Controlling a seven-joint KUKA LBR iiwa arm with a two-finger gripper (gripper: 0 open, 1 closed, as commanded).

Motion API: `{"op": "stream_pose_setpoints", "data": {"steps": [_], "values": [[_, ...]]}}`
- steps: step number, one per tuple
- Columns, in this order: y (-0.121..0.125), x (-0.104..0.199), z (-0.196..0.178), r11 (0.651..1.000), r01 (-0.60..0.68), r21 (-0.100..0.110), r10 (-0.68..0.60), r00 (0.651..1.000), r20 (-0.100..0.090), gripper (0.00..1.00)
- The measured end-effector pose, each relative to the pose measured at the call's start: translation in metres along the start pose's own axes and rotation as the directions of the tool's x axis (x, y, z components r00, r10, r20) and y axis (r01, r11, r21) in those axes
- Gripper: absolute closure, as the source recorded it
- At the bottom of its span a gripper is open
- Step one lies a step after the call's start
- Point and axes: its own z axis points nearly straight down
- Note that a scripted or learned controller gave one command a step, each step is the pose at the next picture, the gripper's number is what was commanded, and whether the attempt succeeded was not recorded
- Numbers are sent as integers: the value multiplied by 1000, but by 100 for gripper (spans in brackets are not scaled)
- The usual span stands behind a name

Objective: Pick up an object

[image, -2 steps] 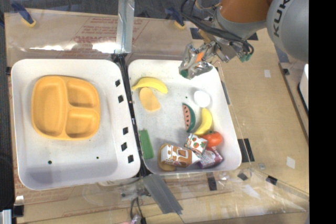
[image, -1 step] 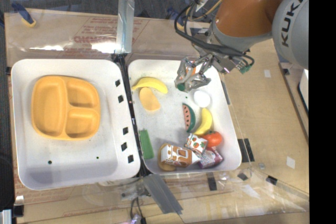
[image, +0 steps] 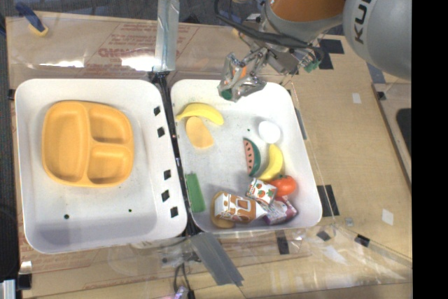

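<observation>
Nearest, two small cartons [image: 241,205] and one tomato [image: 284,185]; beyond them one watermelon slice [image: 251,155], then two bananas [image: 199,113]. My gripper [image: 239,86] hangs over the right bin's [image: 302,143] far rim; its spread I cannot tell.

A yellow banana [image: 199,113] lies flat near the right bin's [image: 302,150] far-left corner. Watermelon slice [image: 253,155], tomato [image: 284,185] and cartons [image: 234,208] crowd its near-right corner.

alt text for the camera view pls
A grey robot arm's two-finger gripper hovers over the far edge of the right white bin, which holds toy food including a yellow banana. The left white bin holds a yellow divided plate.
</observation>
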Motion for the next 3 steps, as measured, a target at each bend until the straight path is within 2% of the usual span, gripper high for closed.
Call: {"op": "stream_pose_setpoints", "data": {"steps": [1,2,3], "values": [[-55,36,-19,963,271,2,-271,963,0,100],[-47,33,111,851,525,-14,-525,851,-1,100],[-1,111,34,947,322,0,-322,947,-3,100]]}}
